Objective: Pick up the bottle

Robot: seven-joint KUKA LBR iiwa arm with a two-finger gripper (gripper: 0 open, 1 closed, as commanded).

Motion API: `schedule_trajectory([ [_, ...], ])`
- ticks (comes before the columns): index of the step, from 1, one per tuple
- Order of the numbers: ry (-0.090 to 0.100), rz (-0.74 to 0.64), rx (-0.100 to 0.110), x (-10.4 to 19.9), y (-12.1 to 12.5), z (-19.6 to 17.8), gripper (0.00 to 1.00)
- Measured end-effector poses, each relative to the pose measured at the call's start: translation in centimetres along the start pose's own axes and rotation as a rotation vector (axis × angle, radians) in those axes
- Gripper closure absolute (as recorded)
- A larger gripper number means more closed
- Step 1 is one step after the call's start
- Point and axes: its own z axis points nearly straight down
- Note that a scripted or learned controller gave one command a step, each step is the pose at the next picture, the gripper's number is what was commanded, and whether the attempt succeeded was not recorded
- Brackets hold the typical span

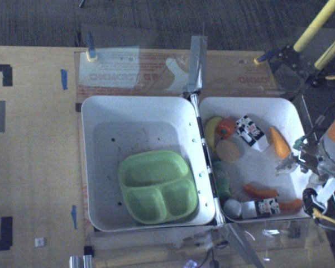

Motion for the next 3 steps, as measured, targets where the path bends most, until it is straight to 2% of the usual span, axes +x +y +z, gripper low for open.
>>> schedule_trajectory([
  [1,0.0,-0.03,0.0,1.2,-0.7,2.4,0.0],
  [2,-0.001,-0.027,0.001,1.1,-0.7,1.5,1.0],
  [3,-0.001,0.081,-0.002,8.3,-2.4,-11.5,1.0],
])
